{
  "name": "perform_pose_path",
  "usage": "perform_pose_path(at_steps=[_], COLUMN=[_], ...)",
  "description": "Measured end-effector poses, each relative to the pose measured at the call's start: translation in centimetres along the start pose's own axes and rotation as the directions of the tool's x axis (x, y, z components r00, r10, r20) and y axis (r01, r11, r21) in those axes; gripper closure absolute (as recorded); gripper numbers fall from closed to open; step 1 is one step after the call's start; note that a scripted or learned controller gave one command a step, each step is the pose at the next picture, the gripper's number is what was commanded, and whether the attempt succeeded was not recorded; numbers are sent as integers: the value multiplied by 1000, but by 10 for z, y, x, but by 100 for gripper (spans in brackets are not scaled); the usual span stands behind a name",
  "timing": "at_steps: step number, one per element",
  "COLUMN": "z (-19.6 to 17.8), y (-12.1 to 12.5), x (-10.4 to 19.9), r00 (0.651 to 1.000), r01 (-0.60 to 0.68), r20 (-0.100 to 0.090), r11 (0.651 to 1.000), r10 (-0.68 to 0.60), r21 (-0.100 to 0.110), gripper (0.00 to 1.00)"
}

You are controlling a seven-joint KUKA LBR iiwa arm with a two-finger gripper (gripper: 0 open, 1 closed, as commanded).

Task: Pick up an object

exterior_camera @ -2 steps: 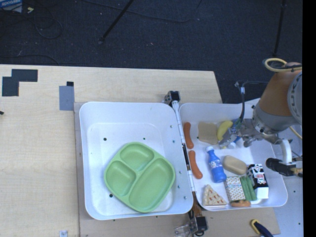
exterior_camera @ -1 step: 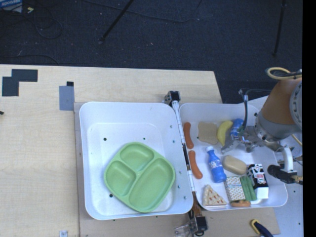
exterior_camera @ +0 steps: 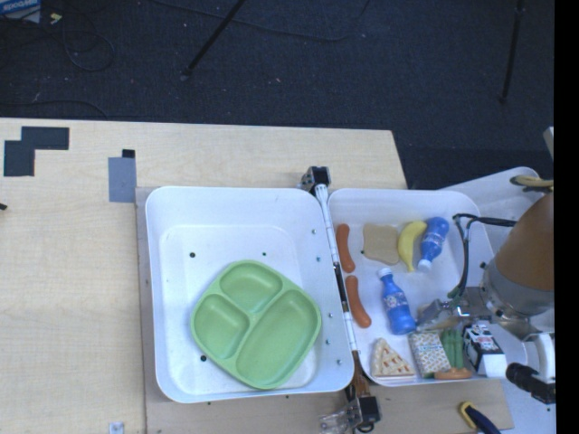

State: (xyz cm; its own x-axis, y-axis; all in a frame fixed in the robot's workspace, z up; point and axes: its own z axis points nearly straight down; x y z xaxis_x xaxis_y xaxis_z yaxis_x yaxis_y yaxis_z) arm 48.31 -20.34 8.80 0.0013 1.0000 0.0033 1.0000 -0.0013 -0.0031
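The right bin (exterior_camera: 380,208) holds several toy foods. Two sausages (exterior_camera: 345,247) (exterior_camera: 358,300) lie along its left wall. A tan bread slice (exterior_camera: 381,242), a yellow banana (exterior_camera: 412,242) and a blue bottle (exterior_camera: 433,240) lie near the back. A second blue bottle (exterior_camera: 395,303) lies in the middle. At the front are a triangular sandwich (exterior_camera: 391,361) and a patterned packet (exterior_camera: 429,353). My gripper (exterior_camera: 443,315) hangs low over the bin's right part, just right of the second bottle and above the packet. Nothing is visibly held.
The left bin (exterior_camera: 181,233) holds a green divided plate (exterior_camera: 256,324). The arm's orange band (exterior_camera: 529,247) and cables cover the right bin's right side. An orange item (exterior_camera: 450,374) lies at the front rim. Wooden bench extends to the left.
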Motion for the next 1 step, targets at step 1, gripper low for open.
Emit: perform_pose_path(at_steps=[1], z=[0], y=[95], x=[-10], r00=[1000], r01=[2], r20=[2], r11=[1000], r10=[-2], r21=[-3], gripper=[0])
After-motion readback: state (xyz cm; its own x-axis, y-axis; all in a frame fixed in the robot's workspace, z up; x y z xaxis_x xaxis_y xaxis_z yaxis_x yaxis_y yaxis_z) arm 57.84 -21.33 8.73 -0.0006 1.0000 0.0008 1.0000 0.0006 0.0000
